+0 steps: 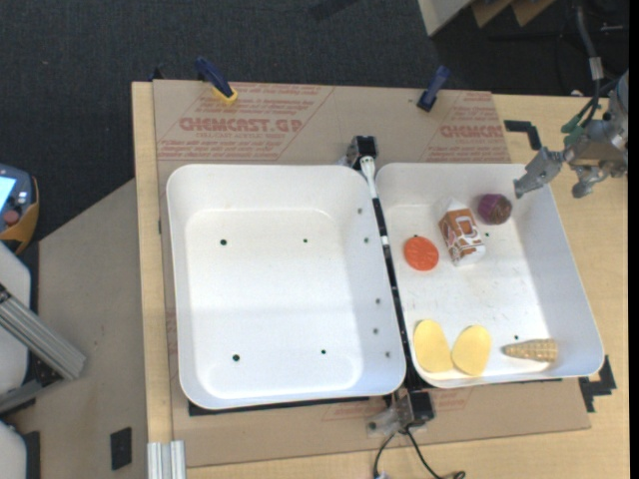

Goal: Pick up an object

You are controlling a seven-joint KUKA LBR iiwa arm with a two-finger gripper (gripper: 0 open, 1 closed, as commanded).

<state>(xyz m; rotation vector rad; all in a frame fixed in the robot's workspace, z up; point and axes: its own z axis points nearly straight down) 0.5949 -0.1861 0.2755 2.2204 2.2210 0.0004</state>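
Observation:
The right bin holds several small items. A dark purple round fruit lies at its back, touching a small brown and white carton. Left of the carton sits a red-orange disc. Near the front rim are two yellow pieces and a tan corn cob. My gripper hovers over the bin's back right corner, just right of the purple fruit. It is open, with nothing between its fingers.
The left bin lies beside the right one, a black divider between them. Both rest on a cardboard sheet held by blue clamps. Dark floor lies beyond the bench.

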